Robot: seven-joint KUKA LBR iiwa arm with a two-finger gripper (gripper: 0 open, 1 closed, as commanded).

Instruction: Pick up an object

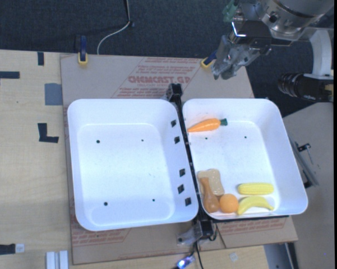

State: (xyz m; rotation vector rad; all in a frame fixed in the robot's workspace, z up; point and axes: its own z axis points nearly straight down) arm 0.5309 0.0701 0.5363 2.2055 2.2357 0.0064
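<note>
You've got the pincer (224,72) up past the far edge of the right bin (280,150), hanging over the cardboard sheet (151,77) on the table (22,150), well apart from everything in the bins. Can't tell from this angle how far it's open; nothing visible between its tips.

Right bin contents:
- carrot (205,125) near the far-left corner, lying roughly crosswise, green stem end pointing right, just beside the divider where the two bins meet.
- tan bread-like piece (211,179) toward the near-left, with a brownish elongated item (208,197) touching it on the near side; can't tell what that one is.
- orange ball (229,204) right beside the brown item, at the near wall.
- corn cob (255,189) and banana (254,205) lying side by side near the near-right corner, banana closer to the wall and touching the orange ball or nearly so.

Left bin (78,167) sits flush against the right one, black clips along the shared edge.

A yellow clamp (82,58) pins the cardboard at its far-left corner, another (208,62) sits just left of the pincer.
</note>
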